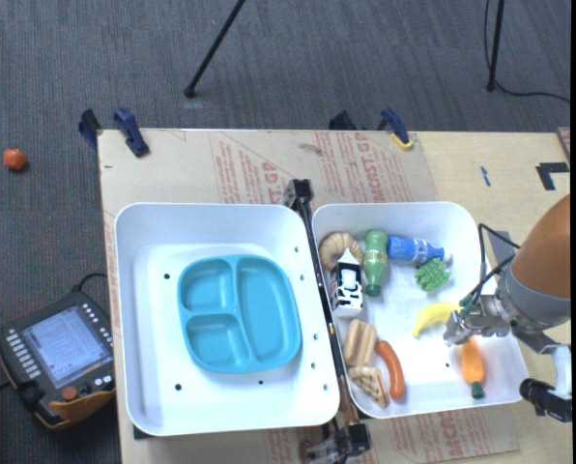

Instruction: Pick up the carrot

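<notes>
Grey arm [544,278] over carrot [474,365], right bin [462,213]; end effector [467,325] state unclear; carpet floor [75,46].

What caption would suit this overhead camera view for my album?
Robot gripper poised just above the carrot in the right bin, blue tray alongside.

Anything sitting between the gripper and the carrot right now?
Nothing in the camera view. The gripper sits right above the carrot, at its upper end, with no other item between them. The banana lies just off to the left.
</notes>
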Controlling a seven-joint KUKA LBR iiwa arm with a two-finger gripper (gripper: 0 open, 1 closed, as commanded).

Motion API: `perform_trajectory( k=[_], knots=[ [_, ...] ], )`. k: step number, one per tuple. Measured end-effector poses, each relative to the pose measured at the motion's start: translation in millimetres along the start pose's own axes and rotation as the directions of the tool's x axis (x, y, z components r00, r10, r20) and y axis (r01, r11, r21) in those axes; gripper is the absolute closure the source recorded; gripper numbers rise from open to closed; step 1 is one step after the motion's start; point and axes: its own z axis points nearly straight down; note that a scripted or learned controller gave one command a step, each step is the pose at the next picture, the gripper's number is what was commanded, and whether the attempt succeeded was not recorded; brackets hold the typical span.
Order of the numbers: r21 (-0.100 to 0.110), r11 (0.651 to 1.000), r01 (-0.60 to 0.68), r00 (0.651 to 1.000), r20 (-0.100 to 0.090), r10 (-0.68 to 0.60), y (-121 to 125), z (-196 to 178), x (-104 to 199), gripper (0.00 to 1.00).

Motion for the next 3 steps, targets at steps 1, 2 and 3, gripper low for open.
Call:
perform_trajectory(
  k=[1,2,3],
  knots=[
    [0.0,1.0,-0.001,1.0,0.0,0.001,-0.1,0.1,0.0,0.0],
    [0.005,0.971,0.239,0.971,0.002,-0.239,-8.9,21.7,12.0,0.0],
    [0.006,0.972,0.235,0.972,0.001,-0.235,-8.9,12.1,11.5,1.0]
  ],
)
